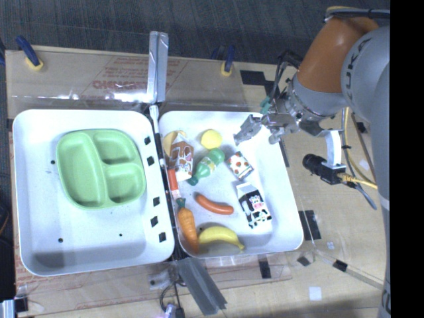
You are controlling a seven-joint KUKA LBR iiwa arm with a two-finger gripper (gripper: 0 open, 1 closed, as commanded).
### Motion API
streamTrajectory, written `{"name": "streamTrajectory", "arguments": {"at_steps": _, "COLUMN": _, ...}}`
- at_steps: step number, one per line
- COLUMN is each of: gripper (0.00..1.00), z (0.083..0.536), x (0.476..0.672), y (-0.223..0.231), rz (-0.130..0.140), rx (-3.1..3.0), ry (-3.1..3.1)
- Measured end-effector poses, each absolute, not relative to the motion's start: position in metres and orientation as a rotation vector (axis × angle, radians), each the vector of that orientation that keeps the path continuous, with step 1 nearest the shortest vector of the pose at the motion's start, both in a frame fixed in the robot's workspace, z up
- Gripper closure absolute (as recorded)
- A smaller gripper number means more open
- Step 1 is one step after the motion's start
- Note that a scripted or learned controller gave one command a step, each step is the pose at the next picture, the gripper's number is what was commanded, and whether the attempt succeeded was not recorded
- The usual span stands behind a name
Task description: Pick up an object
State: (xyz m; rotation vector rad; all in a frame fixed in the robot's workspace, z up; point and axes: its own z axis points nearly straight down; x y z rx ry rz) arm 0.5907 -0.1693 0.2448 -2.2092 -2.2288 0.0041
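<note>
Robot test lab, not a home or kitchen. A grey industrial arm with an orange band [334, 52] reaches over a pale plywood bench top [79, 71] with blue clamps [30, 55] on its back edge, and dark carpet floor [199, 5] lies beyond. Two shallow white plastic bins [26, 177] sit side by side on the board, the right one holding small plastic toy food [218, 236]. Black tape patches [310, 224] are stuck to the bench beside it.

Banana [220, 237], sausage [213, 205], carrot [187, 225] flat in right bin [277, 181]
</note>
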Motion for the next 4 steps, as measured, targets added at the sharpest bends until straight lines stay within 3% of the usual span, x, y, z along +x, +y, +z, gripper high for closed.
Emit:
{"name": "streamTrajectory", "arguments": {"at_steps": 1, "gripper": 0.00, "z": 0.114, "x": 0.604, "y": -0.175, "rz": -0.016, "rx": -2.164, "ry": -2.303}}
{"name": "streamTrajectory", "arguments": {"at_steps": 2, "gripper": 0.00, "z": 0.093, "x": 0.658, "y": -0.132, "rz": 0.000, "rx": -2.232, "ry": -2.211}}
{"name": "streamTrajectory", "arguments": {"at_steps": 3, "gripper": 1.00, "z": 0.104, "x": 0.658, "y": -0.130, "rz": 0.001, "rx": -2.223, "ry": -2.218}}
{"name": "streamTrajectory", "arguments": {"at_steps": 4, "gripper": 1.00, "z": 0.223, "x": 0.657, "y": -0.085, "rz": 0.000, "rx": -2.251, "ry": -2.191}}
